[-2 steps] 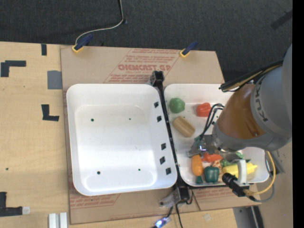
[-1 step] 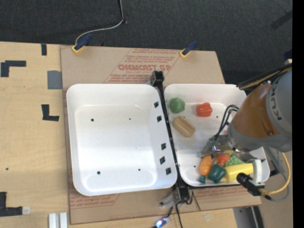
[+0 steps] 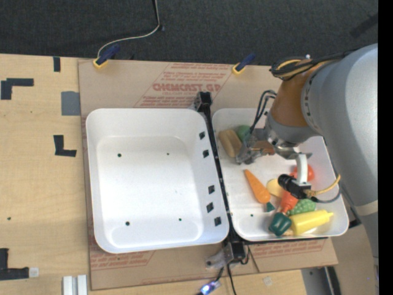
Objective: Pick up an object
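Observation:
My gripper hangs low in the right bin, near its back left corner. It sits right beside a tan bread-like piece, with a green object just behind, partly hidden by the wrist. An orange carrot lies just in front of the gripper. Nothing shows as lifted by the gripper.
At the right bin's front right corner lie a yellow piece, a dark green block, a small orange piece and a red one. The left bin adjoins it across a black divider. The arm's bulk covers the right side.

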Robot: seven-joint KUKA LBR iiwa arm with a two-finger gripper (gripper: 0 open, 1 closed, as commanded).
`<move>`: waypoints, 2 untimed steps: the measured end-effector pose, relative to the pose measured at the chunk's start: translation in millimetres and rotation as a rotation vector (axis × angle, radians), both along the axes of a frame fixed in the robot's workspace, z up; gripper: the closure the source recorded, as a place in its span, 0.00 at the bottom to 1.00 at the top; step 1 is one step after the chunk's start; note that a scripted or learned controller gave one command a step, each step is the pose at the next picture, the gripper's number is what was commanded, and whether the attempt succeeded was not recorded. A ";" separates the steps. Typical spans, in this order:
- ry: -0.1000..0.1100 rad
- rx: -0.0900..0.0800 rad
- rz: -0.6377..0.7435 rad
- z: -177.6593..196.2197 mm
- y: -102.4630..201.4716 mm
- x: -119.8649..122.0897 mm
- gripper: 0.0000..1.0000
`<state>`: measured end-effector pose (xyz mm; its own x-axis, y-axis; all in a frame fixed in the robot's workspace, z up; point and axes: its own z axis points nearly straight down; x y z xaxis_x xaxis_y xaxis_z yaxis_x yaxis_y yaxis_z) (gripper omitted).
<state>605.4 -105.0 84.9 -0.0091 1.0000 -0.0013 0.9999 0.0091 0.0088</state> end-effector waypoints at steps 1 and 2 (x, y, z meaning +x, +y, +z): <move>0.010 0.001 -0.007 -1.0 10.5 5.6 1.00; 0.009 0.001 -0.007 -1.1 -2.3 24.2 1.00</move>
<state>629.6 -107.2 83.8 -0.0018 1.0000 -0.0002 1.0000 0.0018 -0.0003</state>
